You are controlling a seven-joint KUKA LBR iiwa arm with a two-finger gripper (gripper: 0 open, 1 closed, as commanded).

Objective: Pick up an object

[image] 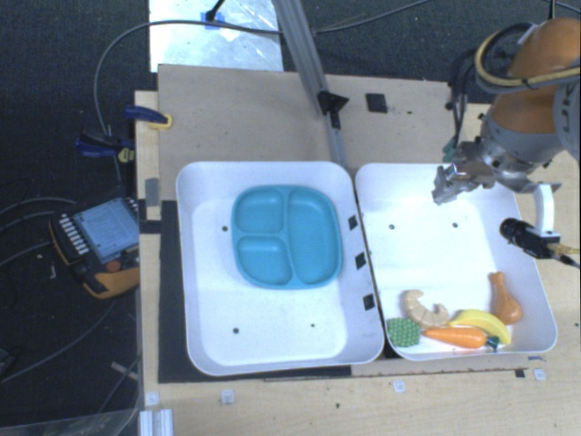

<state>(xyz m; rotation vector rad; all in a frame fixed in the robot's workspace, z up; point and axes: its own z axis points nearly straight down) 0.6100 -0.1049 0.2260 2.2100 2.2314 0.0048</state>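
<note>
1. The claw point(448, 187) hangs over the right bin's point(399, 243) far end; I cannot tell its opening.
2. The carrot point(454, 337) lies near the front wall; descend squarely across it.

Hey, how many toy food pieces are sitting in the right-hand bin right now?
5, all clustered at the right bin's near edge: green piece, tan piece, carrot, banana, drumstick. Smaller ones could be hidden underneath.

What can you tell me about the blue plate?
The blue plate is a rounded square with three sections, one long one on its left side and two smaller ones on the right. It looks like smooth plastic. It lies flat in the upper part of the left bin, with nothing on it.
</note>
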